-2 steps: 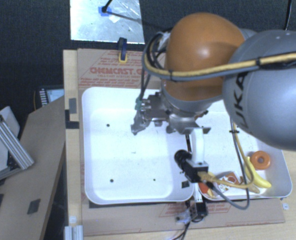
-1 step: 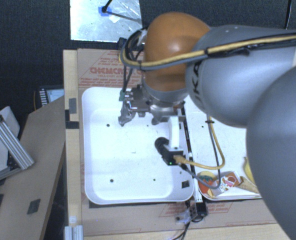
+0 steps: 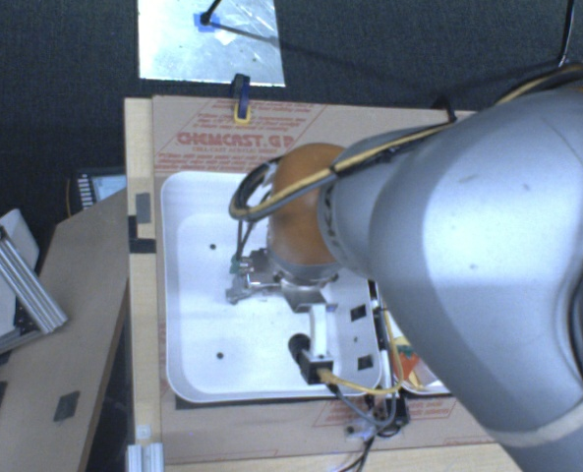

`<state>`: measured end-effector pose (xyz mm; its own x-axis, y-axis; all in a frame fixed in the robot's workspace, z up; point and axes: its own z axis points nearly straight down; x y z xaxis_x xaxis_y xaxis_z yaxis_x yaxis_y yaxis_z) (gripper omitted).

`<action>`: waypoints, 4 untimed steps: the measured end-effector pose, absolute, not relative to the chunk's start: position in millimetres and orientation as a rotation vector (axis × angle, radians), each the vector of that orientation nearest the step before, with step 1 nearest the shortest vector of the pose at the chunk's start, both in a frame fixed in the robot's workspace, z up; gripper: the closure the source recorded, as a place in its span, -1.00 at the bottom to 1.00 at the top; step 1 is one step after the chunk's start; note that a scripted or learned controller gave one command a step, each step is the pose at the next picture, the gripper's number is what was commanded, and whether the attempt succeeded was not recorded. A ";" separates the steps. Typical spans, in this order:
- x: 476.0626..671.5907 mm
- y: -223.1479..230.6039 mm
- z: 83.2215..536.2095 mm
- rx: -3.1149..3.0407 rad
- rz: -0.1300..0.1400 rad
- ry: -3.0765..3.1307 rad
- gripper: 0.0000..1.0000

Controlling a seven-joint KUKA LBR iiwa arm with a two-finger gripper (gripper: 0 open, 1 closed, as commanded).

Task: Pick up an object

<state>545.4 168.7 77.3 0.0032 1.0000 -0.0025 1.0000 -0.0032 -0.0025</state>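
My gripper [image 3: 244, 281] hangs over the middle of the left white bin [image 3: 198, 264], close to its floor, and I see nothing held in it. The grey arm with its orange band [image 3: 301, 205] reaches in from the right and hides most of the right bin. A sliver of a colourful flat object [image 3: 410, 362], orange, white and green, peeks out beneath the arm in the right bin.
The bins rest on a brown cardboard sheet [image 3: 232, 131] with red print. A shiny foil square [image 3: 207, 28] lies beyond it on the dark floor. Small dark dots [image 3: 213, 247] mark the left bin's floor. Aluminium rails [image 3: 11, 264] stand at the far left.
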 end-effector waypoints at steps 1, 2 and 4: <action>608.3 190.4 85.5 2.214 0.009 2.224 -1.00; 538.5 207.8 83.7 2.219 -0.007 2.230 -1.00; 534.3 234.3 126.3 2.219 0.002 2.224 1.00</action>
